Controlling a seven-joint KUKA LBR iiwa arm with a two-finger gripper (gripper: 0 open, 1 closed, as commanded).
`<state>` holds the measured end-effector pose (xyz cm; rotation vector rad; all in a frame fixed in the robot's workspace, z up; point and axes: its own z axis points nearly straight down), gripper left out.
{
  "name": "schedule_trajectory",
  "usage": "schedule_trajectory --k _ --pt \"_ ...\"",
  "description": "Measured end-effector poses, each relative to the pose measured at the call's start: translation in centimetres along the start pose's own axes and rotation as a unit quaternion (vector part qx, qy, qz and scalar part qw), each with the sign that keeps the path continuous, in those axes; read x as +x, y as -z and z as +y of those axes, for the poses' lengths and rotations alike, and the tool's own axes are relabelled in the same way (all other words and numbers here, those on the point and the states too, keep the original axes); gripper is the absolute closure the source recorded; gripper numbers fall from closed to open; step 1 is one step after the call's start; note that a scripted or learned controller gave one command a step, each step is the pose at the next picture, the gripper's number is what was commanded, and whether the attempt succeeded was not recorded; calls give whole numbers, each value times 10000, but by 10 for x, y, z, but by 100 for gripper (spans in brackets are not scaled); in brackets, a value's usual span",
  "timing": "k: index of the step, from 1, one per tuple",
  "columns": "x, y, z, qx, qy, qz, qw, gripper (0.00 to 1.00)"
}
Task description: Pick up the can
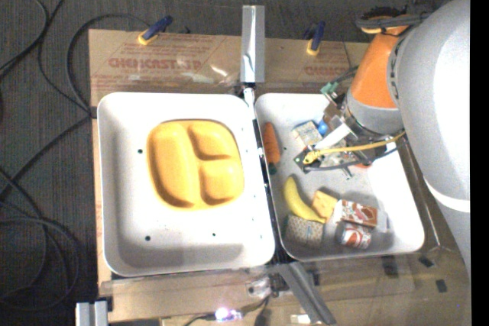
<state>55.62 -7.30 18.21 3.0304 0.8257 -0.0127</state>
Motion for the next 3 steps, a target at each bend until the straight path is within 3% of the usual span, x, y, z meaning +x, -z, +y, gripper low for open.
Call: schedule_trajectory --k 1,2,3 --pt "-4 0 16 -6 121 3 9999 100" --pt "-38 0 -41 8 -393 4 9992 100" --pt "-9 21 -87 5 -817 16 9967 100"
